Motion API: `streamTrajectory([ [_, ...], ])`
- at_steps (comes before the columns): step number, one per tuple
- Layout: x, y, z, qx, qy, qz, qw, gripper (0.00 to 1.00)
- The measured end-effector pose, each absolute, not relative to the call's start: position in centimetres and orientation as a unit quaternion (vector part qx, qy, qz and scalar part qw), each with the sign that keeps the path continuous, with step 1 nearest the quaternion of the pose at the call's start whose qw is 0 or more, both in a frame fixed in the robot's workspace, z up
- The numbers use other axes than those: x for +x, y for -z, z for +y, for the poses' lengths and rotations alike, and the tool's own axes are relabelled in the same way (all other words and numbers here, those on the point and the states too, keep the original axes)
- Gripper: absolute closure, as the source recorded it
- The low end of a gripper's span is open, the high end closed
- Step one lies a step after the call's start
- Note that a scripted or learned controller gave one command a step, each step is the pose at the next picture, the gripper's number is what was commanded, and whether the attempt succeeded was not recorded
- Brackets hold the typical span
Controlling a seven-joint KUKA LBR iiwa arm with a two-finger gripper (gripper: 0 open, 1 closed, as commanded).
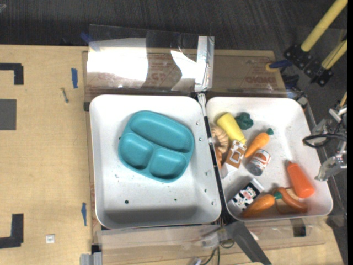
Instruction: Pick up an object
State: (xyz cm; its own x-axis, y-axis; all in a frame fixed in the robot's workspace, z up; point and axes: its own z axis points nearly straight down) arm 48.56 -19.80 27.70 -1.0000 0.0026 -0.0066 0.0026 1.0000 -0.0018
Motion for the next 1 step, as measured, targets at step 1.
streamTrajectory([
  [1, 47.81, -12.77, -22.26, -0.053, -0.0015, 0.999, -0.002, 0.0],
])
